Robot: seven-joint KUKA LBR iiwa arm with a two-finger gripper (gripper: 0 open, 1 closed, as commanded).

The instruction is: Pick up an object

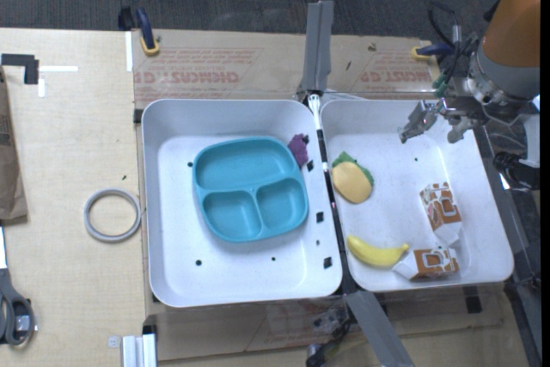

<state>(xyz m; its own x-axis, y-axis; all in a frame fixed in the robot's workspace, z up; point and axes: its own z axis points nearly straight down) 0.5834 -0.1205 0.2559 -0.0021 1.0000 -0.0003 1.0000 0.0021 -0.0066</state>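
Note:
My gripper (436,124) hangs over the back right part of the right bin (395,112), fingers spread open with nothing between them. Below it in that bin lie a yellow bun-like toy with a green edge (351,181), a yellow banana (376,252), and two small brown-and-white cartons (439,206) (432,263). The nearest carton sits well in front of the gripper. In the left bin (168,262) rests a blue divided plate (250,189), with a small purple object (299,149) at its back right edge.
A grey ring (113,213) lies on the wooden bench left of the bins. Scissors (15,315) sit at the bench's front left corner. A grey divider post (318,43) stands behind the seam between the bins.

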